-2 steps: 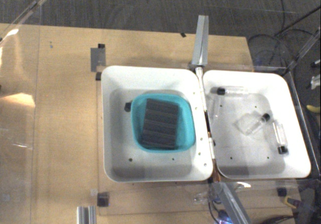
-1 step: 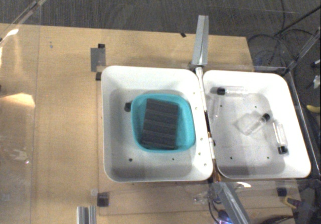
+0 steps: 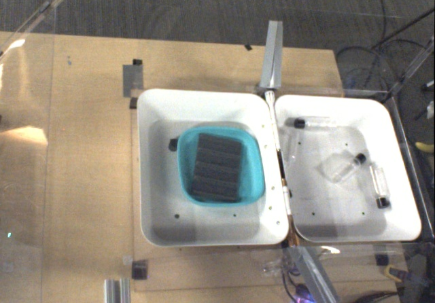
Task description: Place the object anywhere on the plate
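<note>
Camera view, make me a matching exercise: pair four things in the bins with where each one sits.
Things:
1. teal plate
2. dark ridged block
3. clear tube with black cap
4. clear vial with black cap

Places:
A. near the middle of the right bin
B. along the far edge of the right bin
C. on the floor of the left bin
D. on top of the plate

Pairs: 1-C, 2-D, 3-B, 4-A
</note>
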Robot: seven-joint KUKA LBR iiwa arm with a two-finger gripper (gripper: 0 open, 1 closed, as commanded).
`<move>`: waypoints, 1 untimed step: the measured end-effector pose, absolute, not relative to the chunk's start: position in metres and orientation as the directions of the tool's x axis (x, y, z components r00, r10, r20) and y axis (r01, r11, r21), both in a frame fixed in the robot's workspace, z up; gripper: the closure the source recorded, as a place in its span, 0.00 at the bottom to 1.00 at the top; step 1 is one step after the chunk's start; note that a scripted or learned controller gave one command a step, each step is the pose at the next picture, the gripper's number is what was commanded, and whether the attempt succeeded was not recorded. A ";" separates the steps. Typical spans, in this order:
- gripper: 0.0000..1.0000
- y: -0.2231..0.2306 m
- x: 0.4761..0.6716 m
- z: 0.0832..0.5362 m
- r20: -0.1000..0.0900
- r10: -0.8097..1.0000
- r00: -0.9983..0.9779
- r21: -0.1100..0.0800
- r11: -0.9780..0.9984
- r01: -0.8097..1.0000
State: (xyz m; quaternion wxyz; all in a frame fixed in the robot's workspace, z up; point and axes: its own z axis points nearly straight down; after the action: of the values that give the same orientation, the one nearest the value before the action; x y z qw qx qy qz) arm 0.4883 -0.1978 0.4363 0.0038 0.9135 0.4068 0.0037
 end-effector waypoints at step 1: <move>0.00 -0.200 0.488 0.436 0.005 0.681 0.732 0.009 -0.732 0.681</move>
State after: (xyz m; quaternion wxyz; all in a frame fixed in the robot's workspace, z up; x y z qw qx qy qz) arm 0.4884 -0.1998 0.4362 0.0031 0.9306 0.3659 0.0041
